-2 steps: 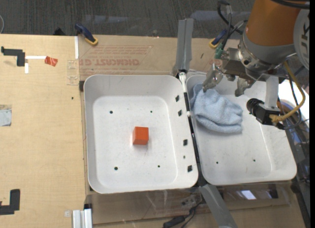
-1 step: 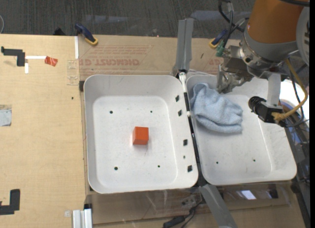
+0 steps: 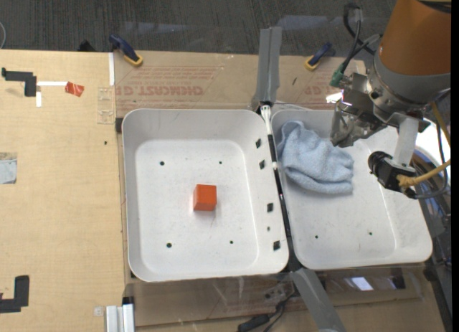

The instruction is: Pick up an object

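A crumpled pale-blue cloth [image 3: 315,162] lies in the right shallow white plastic bin [image 3: 373,248]; the gripper [image 3: 344,137] touches its upper edge, jaw state unclear. Left of it, a small orange cube [image 3: 205,198] sits in the neighbouring white bin [image 3: 143,180] on the cardboard-topped bench [image 3: 50,180].

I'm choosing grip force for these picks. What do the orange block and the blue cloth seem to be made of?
Orange block: seemingly rigid, matte, flat faces and crisp edges; wood or plastic, unclear which. Blue cloth: soft fabric, likely terry towel, crumpled in loose folds.
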Available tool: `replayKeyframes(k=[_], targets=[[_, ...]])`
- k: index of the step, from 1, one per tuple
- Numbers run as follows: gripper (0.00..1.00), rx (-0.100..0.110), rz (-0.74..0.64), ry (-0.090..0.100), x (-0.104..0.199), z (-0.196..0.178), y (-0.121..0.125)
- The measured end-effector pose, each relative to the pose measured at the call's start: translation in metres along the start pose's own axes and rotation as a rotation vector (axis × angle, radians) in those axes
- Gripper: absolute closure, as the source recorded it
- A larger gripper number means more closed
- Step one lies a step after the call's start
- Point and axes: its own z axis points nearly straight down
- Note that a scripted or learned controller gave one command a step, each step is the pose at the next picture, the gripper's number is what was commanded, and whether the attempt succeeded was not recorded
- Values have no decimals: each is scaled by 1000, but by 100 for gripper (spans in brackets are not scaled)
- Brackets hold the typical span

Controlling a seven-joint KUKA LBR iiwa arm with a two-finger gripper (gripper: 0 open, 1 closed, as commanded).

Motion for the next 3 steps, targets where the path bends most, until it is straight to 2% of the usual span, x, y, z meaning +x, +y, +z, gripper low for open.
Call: replayKeyframes(k=[1,2,3], targets=[[100,2,261,-1,-9,29,26],[100,0,251,0,-28,-76,41],[100,3,337,0,-48,61,-36]])
